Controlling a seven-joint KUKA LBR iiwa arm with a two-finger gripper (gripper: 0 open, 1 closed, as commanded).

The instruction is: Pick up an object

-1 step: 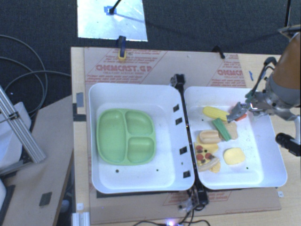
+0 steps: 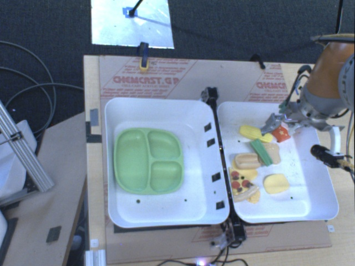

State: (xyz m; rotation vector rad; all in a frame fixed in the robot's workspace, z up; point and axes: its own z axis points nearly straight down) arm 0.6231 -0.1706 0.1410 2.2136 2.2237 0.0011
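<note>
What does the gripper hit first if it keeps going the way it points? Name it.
The gripper points down and toward the view's left. Most likely it meets the yellow toy piece first, with the red piece right beside it. Depth is unclear, so its height above them cannot be told.

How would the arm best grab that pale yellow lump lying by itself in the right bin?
Probably from straight above, closing across the narrower middle of the yellow lump. It lies flat and apart from the pizza slice, with bare bin floor around it for the fingers.
</note>
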